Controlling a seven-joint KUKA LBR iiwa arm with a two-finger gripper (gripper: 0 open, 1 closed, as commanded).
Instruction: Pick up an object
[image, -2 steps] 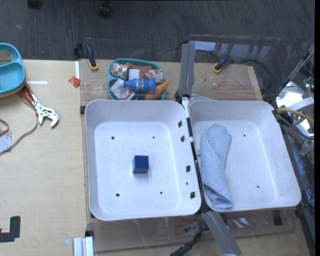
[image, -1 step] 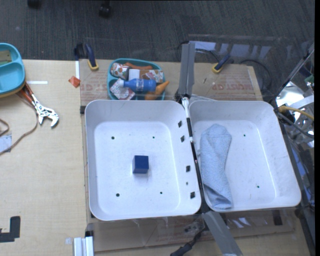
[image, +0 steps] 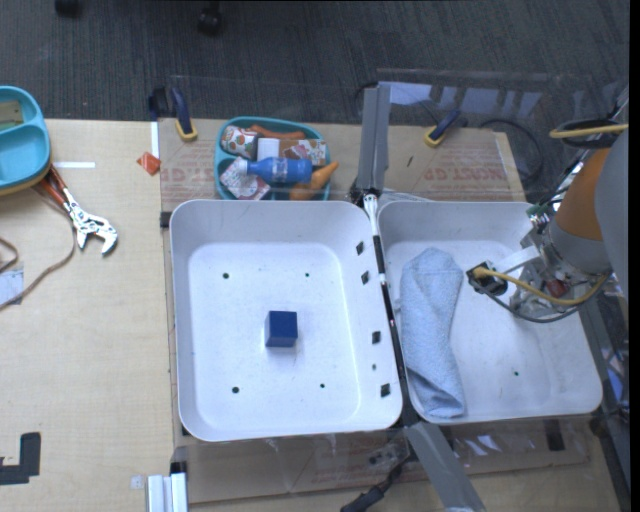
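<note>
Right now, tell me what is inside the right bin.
A crumpled pale blue towel lies along the right bin's left side. Whatever is beneath the towel is covered and cannot be seen.

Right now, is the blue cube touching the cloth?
Apart. Camera view: blue cube sits in the left bin, cloth in the right bin.

Grey arm at right edge, gripper seemingly angled downward
</note>
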